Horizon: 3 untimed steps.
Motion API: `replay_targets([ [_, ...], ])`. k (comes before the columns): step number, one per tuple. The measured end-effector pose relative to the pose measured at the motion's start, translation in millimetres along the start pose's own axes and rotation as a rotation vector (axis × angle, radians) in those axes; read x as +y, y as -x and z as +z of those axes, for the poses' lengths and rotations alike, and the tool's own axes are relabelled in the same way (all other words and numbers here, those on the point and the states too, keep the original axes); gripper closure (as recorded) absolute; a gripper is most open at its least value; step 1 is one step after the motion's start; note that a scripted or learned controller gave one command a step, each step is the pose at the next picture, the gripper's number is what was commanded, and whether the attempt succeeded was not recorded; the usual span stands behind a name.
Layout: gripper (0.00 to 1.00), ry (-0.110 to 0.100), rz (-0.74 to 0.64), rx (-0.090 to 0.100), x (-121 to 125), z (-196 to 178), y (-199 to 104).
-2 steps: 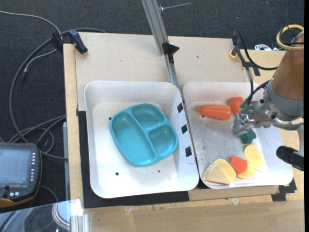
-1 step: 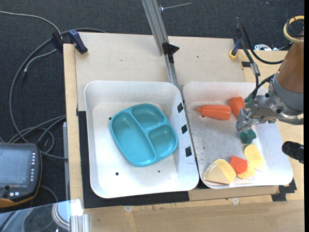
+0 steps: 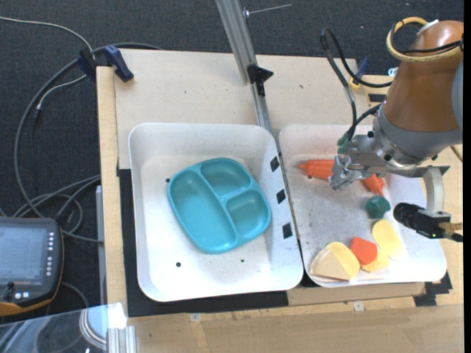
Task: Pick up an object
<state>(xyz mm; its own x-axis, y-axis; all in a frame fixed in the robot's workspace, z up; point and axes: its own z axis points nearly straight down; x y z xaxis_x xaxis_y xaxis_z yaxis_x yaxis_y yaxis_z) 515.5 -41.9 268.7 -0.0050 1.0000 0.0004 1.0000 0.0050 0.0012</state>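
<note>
The end effector [image 3: 341, 179] hangs over the right bin [image 3: 324, 219], its opening impossible to judge, at 3 o'clock of the carrot [image 3: 316, 169]. The carrot looks light, stiff, slick plastic; grip across its thick middle.

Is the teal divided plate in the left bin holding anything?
Empty. All three compartments of the teal plate show bare blue surface; the toy pieces lie in the right bin.
</note>
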Motion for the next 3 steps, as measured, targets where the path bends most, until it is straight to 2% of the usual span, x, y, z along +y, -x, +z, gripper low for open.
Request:
replay_targets([
  [2, 1.0, 0.002, -0.001, 0.001, 48.4, -1.5, -90.0],
  [3, 1.0, 0.0, 0.0, 0.0, 80.6, 19.8, -130.6],
])
